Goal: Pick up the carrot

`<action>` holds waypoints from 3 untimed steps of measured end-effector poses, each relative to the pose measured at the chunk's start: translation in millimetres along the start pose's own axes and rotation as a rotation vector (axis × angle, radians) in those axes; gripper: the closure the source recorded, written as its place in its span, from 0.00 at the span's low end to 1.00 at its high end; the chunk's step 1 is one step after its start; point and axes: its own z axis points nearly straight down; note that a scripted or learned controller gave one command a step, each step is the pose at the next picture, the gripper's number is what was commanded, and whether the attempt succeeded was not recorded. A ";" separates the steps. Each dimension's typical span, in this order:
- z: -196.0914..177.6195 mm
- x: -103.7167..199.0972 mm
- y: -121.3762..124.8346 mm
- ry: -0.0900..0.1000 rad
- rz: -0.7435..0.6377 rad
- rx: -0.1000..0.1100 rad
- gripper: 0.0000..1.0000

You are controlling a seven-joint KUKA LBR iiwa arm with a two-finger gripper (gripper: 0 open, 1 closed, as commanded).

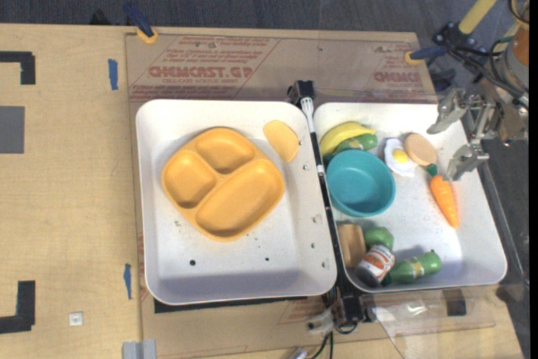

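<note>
The orange carrot [445, 199] lies in the right bin [486, 252] near its right wall, with its green stub pointing up-left. My gripper [447, 150] hovers just above and beyond the carrot's stub end. Its two metal fingers [465, 161] stand apart, open, with nothing between them.
A teal bowl [361, 182], a banana [345, 136], a fried egg [398, 156] and a tan round piece [420, 149] lie left of the carrot. A can [377, 261] and green vegetables [415, 266] sit at the front. The left bin [160, 265] holds an orange divided plate [223, 181] and a yellow piece [282, 139].
</note>
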 end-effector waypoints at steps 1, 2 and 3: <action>103.3 0.0 -45.3 0.014 -0.086 -0.004 0.00; 178.7 4.0 -62.8 -0.004 -0.253 0.001 0.00; 187.0 43.3 -64.9 -0.004 0.054 0.000 0.00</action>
